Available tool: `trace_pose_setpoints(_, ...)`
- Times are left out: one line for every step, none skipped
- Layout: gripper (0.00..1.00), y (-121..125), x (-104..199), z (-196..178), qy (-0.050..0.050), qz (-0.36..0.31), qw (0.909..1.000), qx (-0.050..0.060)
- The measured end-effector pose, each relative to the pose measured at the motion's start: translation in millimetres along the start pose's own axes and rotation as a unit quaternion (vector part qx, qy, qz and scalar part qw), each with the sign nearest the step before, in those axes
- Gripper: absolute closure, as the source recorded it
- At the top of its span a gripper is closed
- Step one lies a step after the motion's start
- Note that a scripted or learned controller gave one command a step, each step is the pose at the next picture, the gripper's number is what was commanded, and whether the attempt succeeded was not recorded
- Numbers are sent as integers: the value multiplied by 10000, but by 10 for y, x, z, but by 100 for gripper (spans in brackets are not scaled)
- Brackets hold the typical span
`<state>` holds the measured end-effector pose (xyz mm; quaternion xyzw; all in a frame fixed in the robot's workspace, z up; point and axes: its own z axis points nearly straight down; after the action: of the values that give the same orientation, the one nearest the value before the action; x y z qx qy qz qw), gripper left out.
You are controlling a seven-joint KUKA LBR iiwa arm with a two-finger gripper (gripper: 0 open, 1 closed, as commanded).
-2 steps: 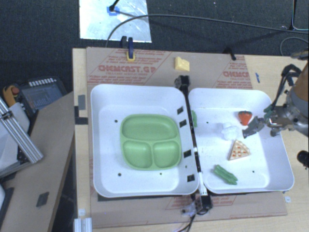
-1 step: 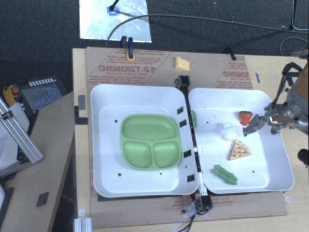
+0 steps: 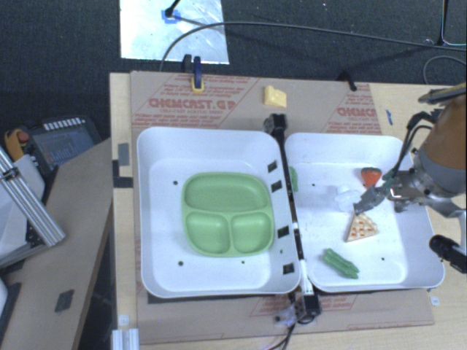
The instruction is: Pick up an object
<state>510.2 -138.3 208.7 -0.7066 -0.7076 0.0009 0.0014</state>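
Observation:
The right bin holds a toy pizza slice, a green pod-shaped toy, a red and orange toy and a pale clear item. My gripper reaches in from the right and hangs low over the bin. Its tip is just above the pointed top of the pizza slice and just below the red toy. Nothing is seen held in it. The grey arm with its orange band stands over the bin's right rim.
The left bin holds a green divided tray. A small green piece lies by the divider between the bins. A yellow block and a clamp lie on the cardboard behind the bins.

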Motion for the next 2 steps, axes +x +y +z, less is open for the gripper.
trace_pose_setpoints(0, -44, 87, 478, 4, 1, 10000, -4)
trace_pose_setpoints(0, -57, 93, 1100, -5, 1, 10000, -9)
